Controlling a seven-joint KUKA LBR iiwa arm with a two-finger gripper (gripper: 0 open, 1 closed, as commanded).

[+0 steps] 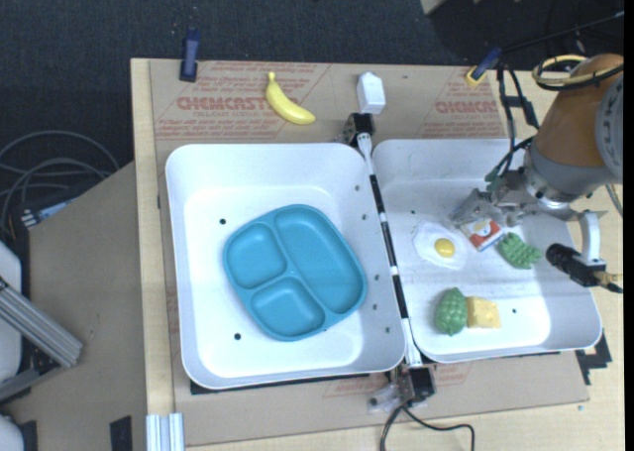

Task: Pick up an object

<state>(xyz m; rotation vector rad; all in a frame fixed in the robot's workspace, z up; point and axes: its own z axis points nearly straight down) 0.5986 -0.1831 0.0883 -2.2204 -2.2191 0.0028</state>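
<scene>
White bin [555,164] on the right carries a fried egg [440,246], green items and a red-white packet [484,233]; the end effector [482,207] hangs at the packet's 12 o'clock, its grip state impossible to tell.

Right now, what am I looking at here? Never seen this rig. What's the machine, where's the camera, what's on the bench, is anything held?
One camera looks down at a slant on a bench with two shallow white bins. The grey and orange robot arm reaches in from the right; its gripper hangs low over the right bin. Whether it holds anything cannot be told from here.

The left bin holds a blue divided plate. The right bin holds a toy fried egg, a red and white item by the gripper, a green leafy toy, a green knobbly toy and a yellow block. A toy banana lies on the bench behind the bins.
</scene>
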